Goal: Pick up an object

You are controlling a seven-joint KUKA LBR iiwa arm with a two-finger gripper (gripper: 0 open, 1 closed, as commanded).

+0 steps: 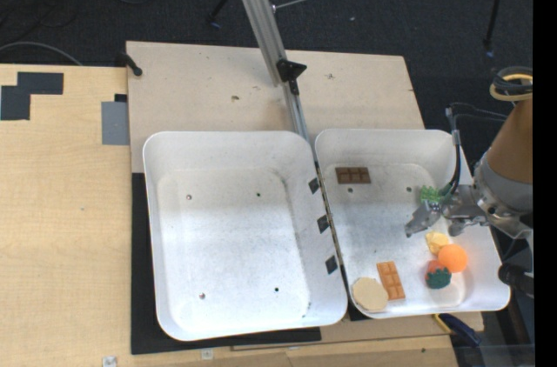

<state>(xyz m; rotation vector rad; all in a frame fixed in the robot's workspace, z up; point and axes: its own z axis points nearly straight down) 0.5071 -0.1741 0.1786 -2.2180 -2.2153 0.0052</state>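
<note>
My gripper [435, 225] hangs over the right side of the right bin [383, 143], fingers spread open with nothing between them. Just below it lies a small yellow object [438, 242]. An orange ball [452, 258] and a red and green object [438, 276] sit close by toward the bin's near right corner. A small green item [429, 194] lies just behind the gripper. Near the front wall are an orange wafer [390, 280] and a tan round biscuit [371, 295]. A brown chocolate piece [353, 176] rests toward the back.
The left bin [174, 150] stands beside the right one, their walls touching along clips [323, 223]. A slanted aluminium bar [261, 17] rises behind the bins. The arm's orange band [515, 143] is at the right edge.
</note>
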